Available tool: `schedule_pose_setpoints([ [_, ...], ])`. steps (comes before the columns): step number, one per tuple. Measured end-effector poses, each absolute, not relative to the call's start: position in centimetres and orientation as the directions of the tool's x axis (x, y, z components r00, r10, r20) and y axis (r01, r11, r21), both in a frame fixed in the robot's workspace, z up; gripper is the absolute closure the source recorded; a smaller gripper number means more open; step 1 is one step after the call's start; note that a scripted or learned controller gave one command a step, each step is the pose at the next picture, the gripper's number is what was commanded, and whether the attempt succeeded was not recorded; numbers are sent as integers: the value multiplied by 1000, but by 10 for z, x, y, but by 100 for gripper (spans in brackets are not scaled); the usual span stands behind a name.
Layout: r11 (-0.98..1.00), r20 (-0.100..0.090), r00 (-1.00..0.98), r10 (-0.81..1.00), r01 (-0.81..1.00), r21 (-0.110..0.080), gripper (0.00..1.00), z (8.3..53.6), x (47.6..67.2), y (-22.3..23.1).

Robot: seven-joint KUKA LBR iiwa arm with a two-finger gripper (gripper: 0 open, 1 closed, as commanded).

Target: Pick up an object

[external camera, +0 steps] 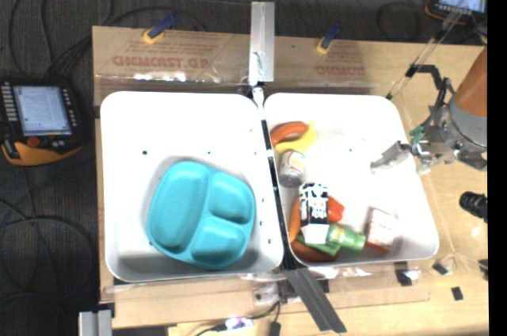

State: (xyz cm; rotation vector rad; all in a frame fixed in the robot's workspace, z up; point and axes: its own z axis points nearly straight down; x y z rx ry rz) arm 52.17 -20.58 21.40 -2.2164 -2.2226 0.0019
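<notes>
Taking the green bottle [342, 237] as my mark: up and to its right, the right bin [356, 138] floor lies bare, so I can pass there. Just left of it the cow-patterned toy [314, 202] and orange pieces [295, 225] crowd against the divider. Touching its right end, a small carton [381, 228] blocks that corner. Far left, a blue sectioned plate [203, 214] covers much of the left bin [127, 128].
</notes>
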Motion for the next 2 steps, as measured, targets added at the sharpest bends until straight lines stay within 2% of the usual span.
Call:
schedule_pose_setpoints([
  [1,-47,-1,47,999,999,3,0,100,491,-159],
  [2,262,-13,-262,965,965,10,0,90,487,-113],
])
